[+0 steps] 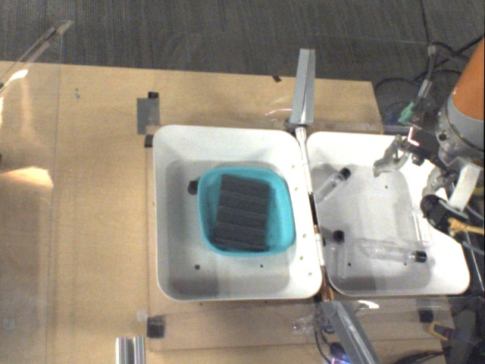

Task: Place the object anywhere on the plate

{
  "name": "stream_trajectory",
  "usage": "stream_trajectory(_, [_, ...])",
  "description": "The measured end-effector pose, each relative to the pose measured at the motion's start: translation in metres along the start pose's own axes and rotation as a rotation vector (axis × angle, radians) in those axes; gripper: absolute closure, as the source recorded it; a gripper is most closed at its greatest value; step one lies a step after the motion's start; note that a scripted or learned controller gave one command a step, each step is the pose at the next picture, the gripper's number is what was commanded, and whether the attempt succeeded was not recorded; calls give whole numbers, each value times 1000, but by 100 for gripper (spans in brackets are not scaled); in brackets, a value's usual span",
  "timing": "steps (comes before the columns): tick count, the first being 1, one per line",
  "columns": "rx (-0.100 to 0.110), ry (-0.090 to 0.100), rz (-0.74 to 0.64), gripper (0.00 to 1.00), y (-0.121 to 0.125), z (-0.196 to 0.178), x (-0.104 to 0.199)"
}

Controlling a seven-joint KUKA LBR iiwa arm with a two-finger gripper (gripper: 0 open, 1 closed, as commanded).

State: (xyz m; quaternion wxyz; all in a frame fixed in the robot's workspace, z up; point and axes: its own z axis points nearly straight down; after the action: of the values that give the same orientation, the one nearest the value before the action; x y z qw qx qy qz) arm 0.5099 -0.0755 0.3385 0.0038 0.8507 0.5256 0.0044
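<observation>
the dark ridged block [242, 211] on the blue plate [286, 211] looks like light, squishy foam, so i'd pinch its long sides; can't tell if the gripper [392, 158] is clenched or released.

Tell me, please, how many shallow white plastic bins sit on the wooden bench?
2. The left white bin holds a square teal plate bearing a dark ridged block; the right white bin adjoins it.

My pincer [394, 158] hangs upper right, over the right bin [447, 279]; left bin [170, 203] holds the plate [284, 211], the block [242, 211] on it.
</observation>
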Motion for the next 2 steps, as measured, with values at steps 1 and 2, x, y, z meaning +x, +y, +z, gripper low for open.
stream_trajectory(1, [-5, -1, 96, 0, 84, -96, -9])
stream_trajectory(2, [-1, -3, 180, 0, 44, -98, -101])
